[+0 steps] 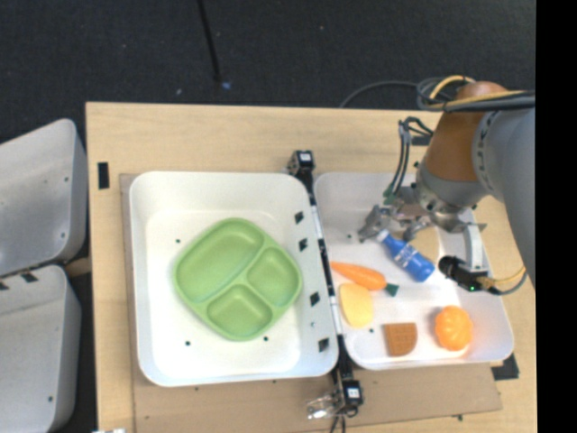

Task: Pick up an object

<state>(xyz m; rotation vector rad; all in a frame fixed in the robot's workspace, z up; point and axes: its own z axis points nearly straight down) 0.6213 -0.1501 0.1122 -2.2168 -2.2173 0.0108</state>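
Jaws low over the back half of the right bin, right above the upper end of a blue bottle (pixel 407 257); how far open, impossible to tell from this slant, and no sign of anything clamped between them.

From the left: pale wooden tabletop (pixel 108 133), matt and flat. Left bin (pixel 144 242), glossy white plastic, shallow, with rounded corners. Inside it, a smooth lime-green plate (pixel 236 278), rounded and split into three moulded compartments, lying askew. Small black clips (pixel 317 260) along the seam between the bins.

Right bin (pixel 347 192), same white plastic. Near its left wall, an orange carrot (pixel 358 275), tapered, with a dark green tip, lying sideways. Just beside it, toward the front, a pale yellow block (pixel 356 306) with soft edges. Further right, a flat brown square (pixel 400 338) by the front wall. Blue bottle mid-bin, small, cylindrical, lying tilted on the floor, with a white patch on its side. Round orange fruit (pixel 453 327) in the front right corner, slightly dimpled.

Arm (pixel 460 152) above, smooth grey with an orange band.
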